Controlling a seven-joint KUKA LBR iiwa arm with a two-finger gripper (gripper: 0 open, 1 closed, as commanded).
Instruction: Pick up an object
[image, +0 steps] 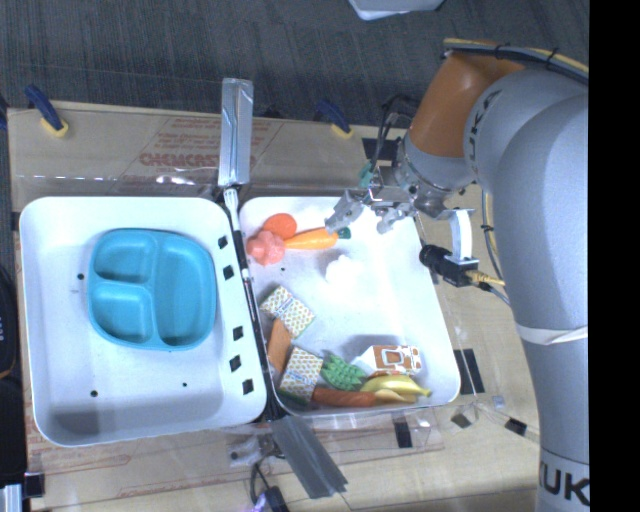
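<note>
At the lower right edge of the frame, white letters "KU" show on the arm (545, 250); the rest is cut off. In the right bin (440, 330), a pile at the lower rim overlaps: banana (398, 386), green toy (342, 372), patterned packets (290, 310); several items are partly hidden. The left bin (40, 300) holds a blue divided plate (152, 286). Higher in the right bin, the carrot (310, 239) lies beside a pink item (265, 248). The gripper (372, 212) hovers just right of the carrot's tip, fingers spread, grasping nothing. Faint red printing on the board (150, 150) behind is unreadable.
</note>
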